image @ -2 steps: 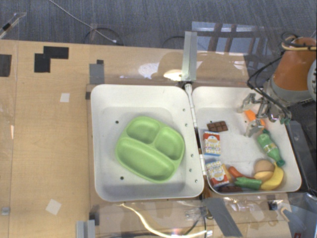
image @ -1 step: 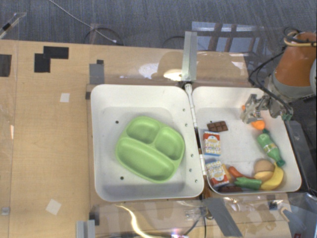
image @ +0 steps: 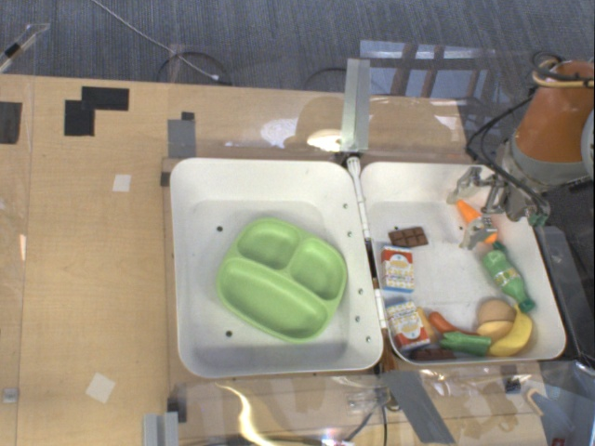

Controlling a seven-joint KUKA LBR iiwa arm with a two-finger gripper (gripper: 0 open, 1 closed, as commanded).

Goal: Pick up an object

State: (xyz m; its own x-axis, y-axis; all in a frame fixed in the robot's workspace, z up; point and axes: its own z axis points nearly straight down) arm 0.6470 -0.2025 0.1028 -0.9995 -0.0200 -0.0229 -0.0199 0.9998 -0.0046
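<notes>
Seemingly poised to choose a target, the claw (image: 483,214) hangs low over the far part of the right bin (image: 437,179), its fingers apart beside a small orange piece (image: 466,210), while the green bottle (image: 505,272) lies just nearer and the banana (image: 517,334) nearest.

Wooden bench (image: 84,277) bears two white bins (image: 191,249)
</notes>
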